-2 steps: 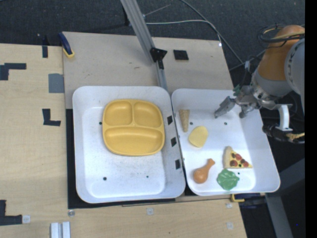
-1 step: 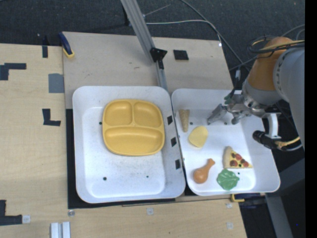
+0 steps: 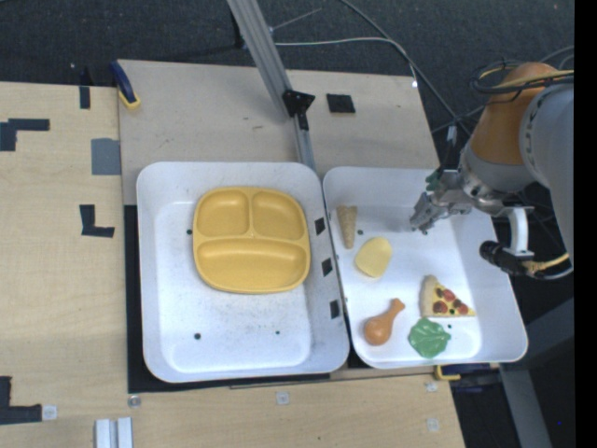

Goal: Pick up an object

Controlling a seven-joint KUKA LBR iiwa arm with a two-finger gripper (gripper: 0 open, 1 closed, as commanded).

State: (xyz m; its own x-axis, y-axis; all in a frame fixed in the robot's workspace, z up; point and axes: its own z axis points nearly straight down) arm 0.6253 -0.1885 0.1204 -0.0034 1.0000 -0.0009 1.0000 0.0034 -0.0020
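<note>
Camera view: the gripper (image 3: 424,220) hangs over the upper right part of the right bin (image 3: 494,329); whether it is released or clenched cannot be told, and no object is seen in it. That bin contains a cone (image 3: 347,224), a yellow chip (image 3: 373,257), a pizza slice (image 3: 444,300), a drumstick (image 3: 382,322) and a green leaf (image 3: 429,338). The left bin (image 3: 168,278) contains a yellow divided plate (image 3: 251,239).
</note>
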